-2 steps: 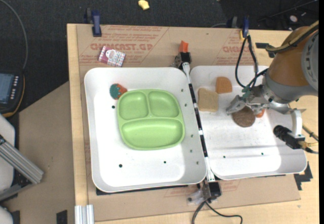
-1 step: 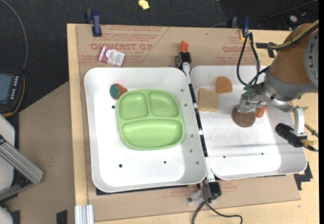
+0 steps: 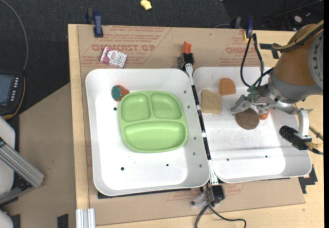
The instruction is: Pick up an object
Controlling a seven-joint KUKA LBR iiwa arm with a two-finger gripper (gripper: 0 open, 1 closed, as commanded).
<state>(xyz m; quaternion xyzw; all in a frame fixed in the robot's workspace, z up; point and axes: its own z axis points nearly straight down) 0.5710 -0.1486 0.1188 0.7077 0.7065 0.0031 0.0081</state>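
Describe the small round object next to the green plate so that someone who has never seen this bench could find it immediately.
Look at the left white bin, which holds a green divided plate. Just off the plate's upper left corner, toward the bin's far left corner, lies a small round object, teal with an orange-red patch. It is the one small multicoloured item in that bin; the tan and brown pieces lie in the other bin.

green divided plate [image 3: 152, 121], white bins [image 3: 103, 160], brown disc [image 3: 249, 120], tan block [image 3: 211, 102], orange piece [image 3: 227, 86].

End effector [image 3: 250, 107] low in right bin [image 3: 257, 168], apparently touching brown disc [image 3: 248, 120]; tan block [image 3: 211, 102] beside.
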